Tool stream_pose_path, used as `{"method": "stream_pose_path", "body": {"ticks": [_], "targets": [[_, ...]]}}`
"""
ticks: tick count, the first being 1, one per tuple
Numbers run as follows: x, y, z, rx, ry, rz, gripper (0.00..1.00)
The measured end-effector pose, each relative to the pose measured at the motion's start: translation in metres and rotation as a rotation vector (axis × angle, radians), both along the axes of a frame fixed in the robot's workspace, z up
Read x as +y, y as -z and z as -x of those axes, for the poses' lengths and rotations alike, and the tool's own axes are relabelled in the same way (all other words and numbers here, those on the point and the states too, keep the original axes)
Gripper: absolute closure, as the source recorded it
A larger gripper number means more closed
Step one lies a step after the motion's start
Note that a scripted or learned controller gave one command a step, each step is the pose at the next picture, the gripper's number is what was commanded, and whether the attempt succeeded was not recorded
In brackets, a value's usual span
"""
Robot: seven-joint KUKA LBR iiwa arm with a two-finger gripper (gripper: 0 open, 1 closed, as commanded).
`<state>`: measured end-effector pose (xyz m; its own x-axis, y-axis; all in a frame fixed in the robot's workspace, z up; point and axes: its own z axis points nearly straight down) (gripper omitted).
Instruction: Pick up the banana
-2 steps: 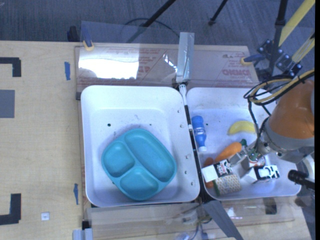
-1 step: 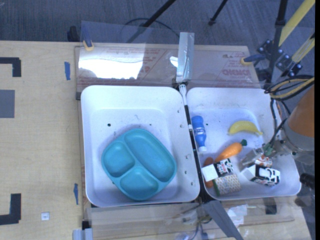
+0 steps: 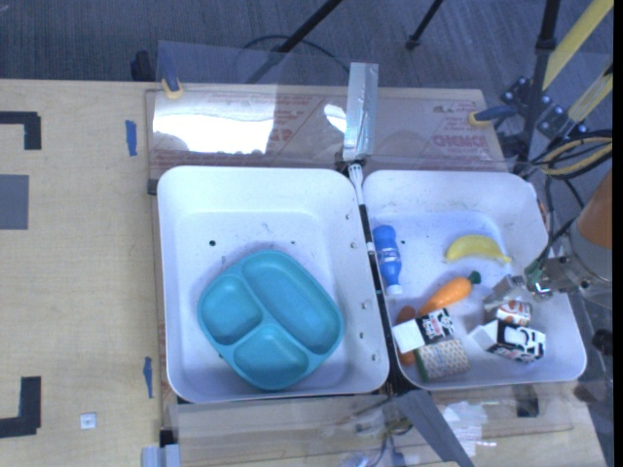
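The yellow banana lies in the upper right part of the right bin, curved side up. My gripper sits at the bin's right rim, just below and to the right of the banana and apart from it. Nothing shows held in it.
The right bin also holds a blue bottle, an orange carrot, small boxes and a black-and-white carton. A blue divided plate lies in the left bin. Tripod legs and cables stand behind the bench.
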<state>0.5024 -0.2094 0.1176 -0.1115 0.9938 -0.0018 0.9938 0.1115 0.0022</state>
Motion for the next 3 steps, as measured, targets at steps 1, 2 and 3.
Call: {"method": "stream_pose_path", "body": {"ticks": [1, 2, 3], "targets": [[0.0, 0.027, -0.016, -0.001, 0.147, -0.024, 0.0], [0.005, 0.026, -0.01, -0.01, 0.362, -0.027, 0.0], [0.01, 0.027, -0.002, -0.009, 0.596, -0.026, 0.0]]}}
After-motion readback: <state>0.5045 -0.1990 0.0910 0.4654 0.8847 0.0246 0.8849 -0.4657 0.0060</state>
